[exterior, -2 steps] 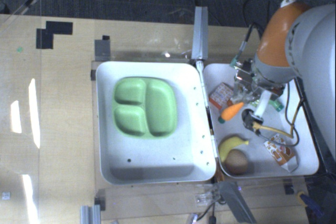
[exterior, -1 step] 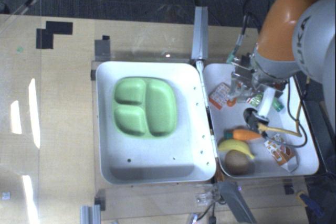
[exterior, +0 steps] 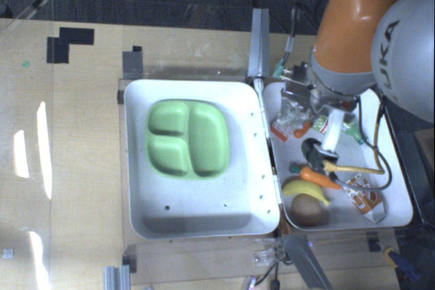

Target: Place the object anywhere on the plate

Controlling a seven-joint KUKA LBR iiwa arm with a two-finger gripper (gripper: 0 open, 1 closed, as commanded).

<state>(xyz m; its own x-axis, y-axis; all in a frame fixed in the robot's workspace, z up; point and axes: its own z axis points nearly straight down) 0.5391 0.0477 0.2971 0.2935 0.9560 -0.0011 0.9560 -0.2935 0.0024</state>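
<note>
A fixed camera looks down at a slant on a pale wooden bench holding two shallow white bins side by side, with a metal divider rail (exterior: 257, 44) running between them. The green plate (exterior: 188, 138), moulded into three compartments, lies flat in the far half of the left bin (exterior: 197, 217), and none of the loose objects is on it. All of those objects sit in the right bin (exterior: 397, 204), on the other side of the rail from the plate.

Near that bin's front edge, well apart from the plate, a yellow banana (exterior: 304, 188) rests against a brown kiwi-like fruit (exterior: 307, 210). Just behind them lies an orange carrot (exterior: 318, 178), with a small printed packet (exterior: 360, 191) beside it. It is not clear which of these is the object to be moved.

The grey arm with its orange band (exterior: 353, 10) leans in over the right bin's far end, and the gripper (exterior: 296, 120) hangs low among clutter there. Whether its fingers are apart or together cannot be told, and nothing can be seen held.

The arm is probably positioned to pick from this crowded bin. The plate has open floor around it, especially toward the front, so a placement has generous room; the raised walls between the bins are the edge to clear
</note>
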